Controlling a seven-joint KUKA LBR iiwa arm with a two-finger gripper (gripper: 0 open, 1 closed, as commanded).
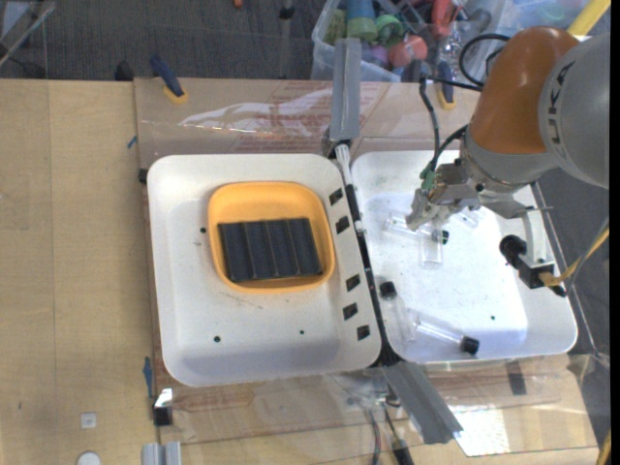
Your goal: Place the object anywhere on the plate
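We see a small clear tube lying on the floor of the right bin, in its upper half. It sits just below the end effector. It is see-through against white plastic, so its outline is faint, and it may be a short syringe-like piece. We cannot tell whether the end effector touches it, nor whether the end effector is open or closed. Nothing is plainly gripped.

A second clear tube lies near the front edge of the same bin, tilted, with a black cap at its right end. A small black piece rests close to the divider between the bins.

The plate, orange-yellow with rounded corners, sits in the upper middle of the left bin, well apart from the tubes. A dark ridged slab lies flat on it and covers most of its centre.

The arm comes in from the right, its orange band above the wrist, bent down over the right bin. Both bins rest on the pale wooden worktop. Behind them, at the top, stands a clear tub of coloured items.
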